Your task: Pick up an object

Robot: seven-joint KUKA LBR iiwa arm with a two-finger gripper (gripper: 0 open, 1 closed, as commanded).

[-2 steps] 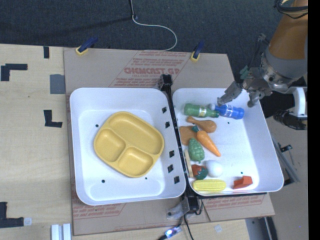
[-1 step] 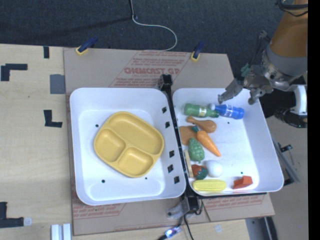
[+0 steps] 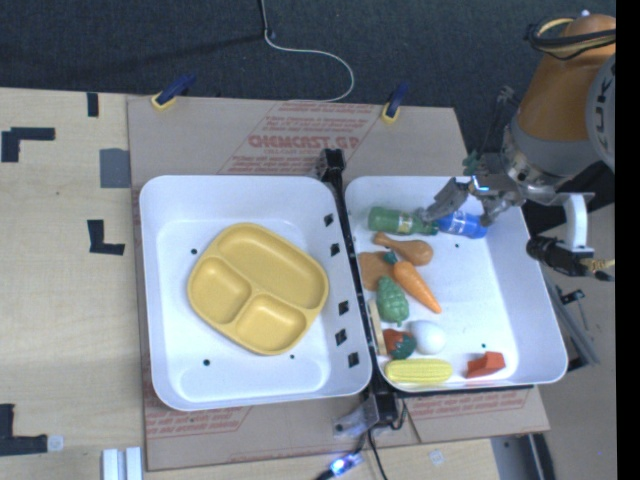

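Note:
My gripper [image 3: 467, 204] hangs over the far side of the right bin [image 3: 520, 298], its two fingers spread apart and open. A small blue object [image 3: 463, 227] lies just beneath it, between the fingertips; nothing is lifted. To its left lies a green bottle [image 3: 393, 220], with a brown drumstick [image 3: 406, 249] in front of that. Further forward are an orange carrot [image 3: 416, 287], a green vegetable [image 3: 392, 302], a white egg [image 3: 430, 337], a yellow corn cob [image 3: 418, 372] and a red piece [image 3: 485, 364].
The left bin [image 3: 170, 218] holds a yellow compartment tray [image 3: 258, 288]. A black divider [image 3: 345, 258] separates the bins. The arm's orange band [image 3: 565, 98] rises at the right, and a cable [image 3: 310, 53] lies beyond the cardboard.

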